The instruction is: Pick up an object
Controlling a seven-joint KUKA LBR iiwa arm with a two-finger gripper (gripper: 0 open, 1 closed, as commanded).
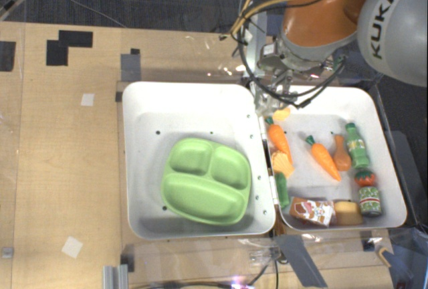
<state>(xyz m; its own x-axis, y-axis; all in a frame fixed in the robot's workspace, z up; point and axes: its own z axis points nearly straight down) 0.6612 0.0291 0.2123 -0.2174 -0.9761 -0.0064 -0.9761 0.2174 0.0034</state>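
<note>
Tool (275, 102) at the end of the arm (321, 7) hangs over the far left corner of the right bin (384, 127), buried under cables; whether it is apart or together cannot be told. On the desk (60, 174), the left bin (140, 107) carries a green tray (206, 180) with three compartments. Along the right bin's left wall lie a carrot (278, 140), an orange piece (282, 162) and a green vegetable (281, 189). A second carrot (323, 158) lies mid-bin, with a brown piece (342, 152), a green bottle (356, 145) and a red-topped bottle (367, 194) to its right. A carton (312, 211) sits by the near wall.
</note>
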